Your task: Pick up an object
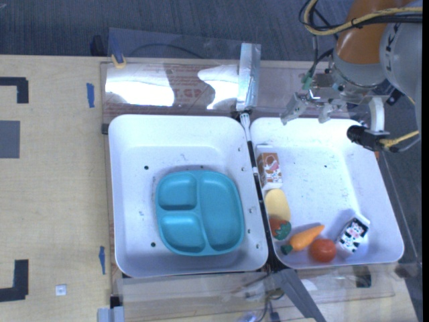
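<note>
Camera view inspection, pick not yet made: every candidate object lies loose on the floor of the right-hand shallow white bin (375, 180). Along that bin's left wall sit a small rectangular packet with a brown and white printed label (269, 168), a pale yellow rounded plastic piece (277, 204) just below it, and a small red and green toy item (280, 229) touching the yellow piece's lower end. Near the front edge lie an orange toy carrot (307, 236), a red toy tomato (323, 249) just beside its tip, and a small white box with black markings (353, 235) near the tomato's right.

The two-finger gripper (307, 107) hangs over the back rim of the same bin, well apart from all of these objects. Its fingers are spread and nothing sits between them; it carries no load.

The left-hand shallow white bin (127, 153) holds a teal plastic divided tray (200, 212), resting flat and apart from the arm.

Assessment: nothing is done beyond positioning above the bin. Remaining steps, as judged: choose a target, travel forward over it, descend, close, and lift clear. The clustered items by the left wall appear harder to isolate than the carrot or the box
</note>
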